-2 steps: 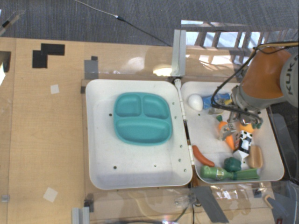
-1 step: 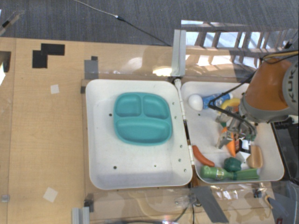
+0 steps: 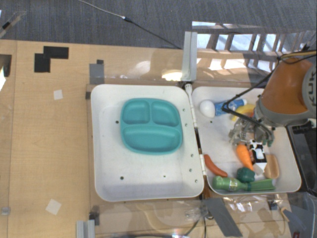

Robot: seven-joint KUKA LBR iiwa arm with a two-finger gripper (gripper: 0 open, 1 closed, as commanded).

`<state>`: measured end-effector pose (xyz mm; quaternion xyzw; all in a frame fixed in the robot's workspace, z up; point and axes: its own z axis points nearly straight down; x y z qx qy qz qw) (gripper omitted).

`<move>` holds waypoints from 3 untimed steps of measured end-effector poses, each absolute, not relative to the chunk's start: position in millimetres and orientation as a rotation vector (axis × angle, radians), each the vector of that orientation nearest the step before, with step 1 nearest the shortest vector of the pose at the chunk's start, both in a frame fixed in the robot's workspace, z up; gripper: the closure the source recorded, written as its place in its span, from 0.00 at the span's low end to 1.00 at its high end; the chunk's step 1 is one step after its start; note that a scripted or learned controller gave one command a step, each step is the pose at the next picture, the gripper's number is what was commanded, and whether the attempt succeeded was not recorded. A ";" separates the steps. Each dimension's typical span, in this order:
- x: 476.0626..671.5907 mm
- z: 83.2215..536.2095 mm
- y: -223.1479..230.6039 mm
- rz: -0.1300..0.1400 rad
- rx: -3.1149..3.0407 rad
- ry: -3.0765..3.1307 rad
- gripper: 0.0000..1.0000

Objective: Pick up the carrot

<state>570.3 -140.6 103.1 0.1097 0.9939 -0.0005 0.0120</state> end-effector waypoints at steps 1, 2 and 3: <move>610.6 190.9 -42.4 0.009 0.415 3.096 1.00; 608.7 187.4 -47.6 0.003 0.425 3.101 0.00; 573.4 180.5 -89.9 -0.001 0.429 3.104 0.00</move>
